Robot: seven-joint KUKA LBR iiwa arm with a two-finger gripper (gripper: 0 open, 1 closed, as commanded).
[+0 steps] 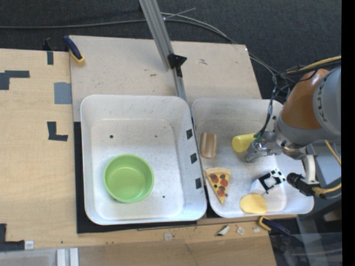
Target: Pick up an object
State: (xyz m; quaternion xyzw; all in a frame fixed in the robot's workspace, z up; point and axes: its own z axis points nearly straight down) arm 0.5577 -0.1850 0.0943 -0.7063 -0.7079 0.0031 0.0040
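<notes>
Across the left of the surface (33, 148), bare wood carries a few strips of tape. Beside it stands the left bin (89, 148), holding a green bowl (128, 178) upright toward its near side. A grey metal post (161, 35) slants down to the seam between the two bins.

Right bin (222, 107): a small tan block (208, 144) lies near its left wall; a toy pizza slice (218, 183) lies just in front of that; a flat yellow piece (253, 204) rests at the near rim, with a black-and-white tag (271, 180) just behind it. A yellow object (242, 143) lies mid-bin, and the hand (255, 150) sits low against its right side, apparently touching. Whether the fingers are spread or pressed together cannot be told; nothing is seen pinched between them. The grey arm (310, 112) enters from the right.

Assessment: the step in hand appears to be the approach to, or closing on, the yellow object, which is still resting in the bin. The next move calls for the fingers to straddle it squarely, close firmly, then lift straight up; a rounded piece may slip aside.
</notes>
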